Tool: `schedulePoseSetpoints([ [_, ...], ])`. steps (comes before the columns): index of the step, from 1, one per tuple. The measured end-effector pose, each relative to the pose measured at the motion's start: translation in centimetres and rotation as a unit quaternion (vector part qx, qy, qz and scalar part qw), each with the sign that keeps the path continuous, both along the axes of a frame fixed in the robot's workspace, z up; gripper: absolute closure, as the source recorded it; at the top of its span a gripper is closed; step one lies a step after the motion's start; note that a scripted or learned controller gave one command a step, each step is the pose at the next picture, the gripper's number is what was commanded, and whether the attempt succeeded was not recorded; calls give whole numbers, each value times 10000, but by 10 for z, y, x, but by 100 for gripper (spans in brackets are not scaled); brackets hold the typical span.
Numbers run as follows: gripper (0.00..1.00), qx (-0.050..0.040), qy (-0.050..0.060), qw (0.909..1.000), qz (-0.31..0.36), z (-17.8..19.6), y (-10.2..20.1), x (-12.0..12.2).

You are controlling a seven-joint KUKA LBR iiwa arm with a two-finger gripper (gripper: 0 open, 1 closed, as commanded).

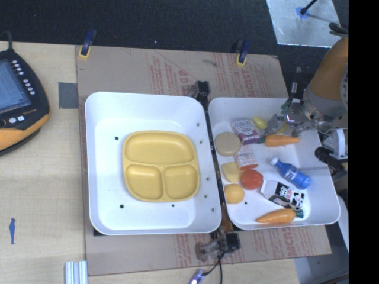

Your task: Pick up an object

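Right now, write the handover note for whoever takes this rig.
Hand: low over the far side of the right bin, by the yellow item and the upper carrot; whether it grips anything cannot be told.
Right bin: pink packet, tan disc, red tomato, blue bottle, black-and-white carton, second carrot, other small foods.
Left bin: yellow divided tray.
Done: no lift visible.
Left: grasp one object and raise it.

Single fixed camera above the bench (41,176), looking down aslant, both bins (100,158) framed
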State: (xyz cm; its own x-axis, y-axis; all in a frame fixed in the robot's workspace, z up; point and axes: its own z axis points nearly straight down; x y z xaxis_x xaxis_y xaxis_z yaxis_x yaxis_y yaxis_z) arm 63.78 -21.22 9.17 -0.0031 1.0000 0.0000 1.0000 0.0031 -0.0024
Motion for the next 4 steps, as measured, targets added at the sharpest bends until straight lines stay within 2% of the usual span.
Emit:
schedulePoseSetpoints([
  [1,0,0,-5,10000,9,7,46,19],
  [2,100,5,44,10000,14,17,44,17],
  [3,100,-3,19,10000,6,-1,79,-36],
  [4,0,-6,15,10000,3,0,79,-36],
])
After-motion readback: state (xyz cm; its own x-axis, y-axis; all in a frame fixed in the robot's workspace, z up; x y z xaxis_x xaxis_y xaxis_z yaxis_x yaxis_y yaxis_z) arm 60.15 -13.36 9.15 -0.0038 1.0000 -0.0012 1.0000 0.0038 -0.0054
